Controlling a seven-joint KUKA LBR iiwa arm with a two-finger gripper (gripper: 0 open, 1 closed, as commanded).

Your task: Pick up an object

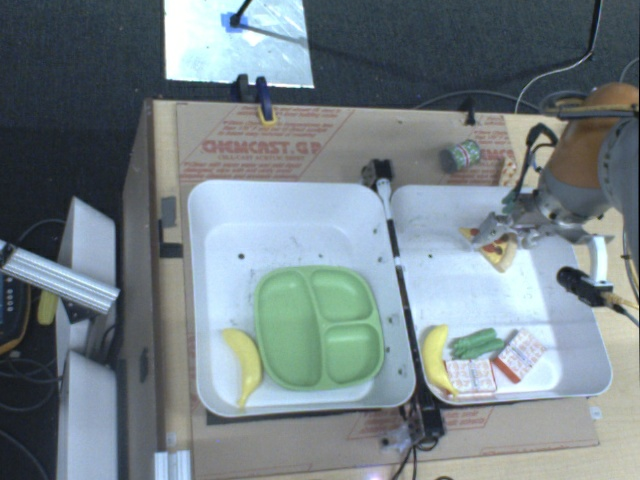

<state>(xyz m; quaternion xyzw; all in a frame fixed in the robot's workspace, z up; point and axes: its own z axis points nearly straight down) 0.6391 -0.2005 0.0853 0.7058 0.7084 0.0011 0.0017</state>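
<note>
I am watching the arm [590, 158] reaching in from the right over the right bin [570, 313], with the tool [503, 230] hanging low near the bin's back. Right under it is lying a small yellow-and-red piece [497, 253], maybe a toy pizza slice, and I am treating that as the thing to lift. The tool is sitting just above or touching the piece's upper edge; I cannot tell which from this slant, and I cannot tell whether the tool is apart or together, since the metal parts are blurring into one grey cluster.

To do this step well, I am thinking the tool should be centred over the middle of the slice rather than its near corner, because a flat, thin piece is likely to slip out of an edge pinch. Going straight down until the tips are flanking the piece, closing, then lifting slowly looks like the safest course.

Other things are lying well apart at the bin's front: a banana [434, 356], a green pod-like item [476, 343] and two patterned packets [520, 355]. The left bin [290, 213] is carrying a green divided plate [320, 326] and a second banana [243, 364]. A small can [462, 155] is resting on the counter [330, 138] behind the bins.
</note>
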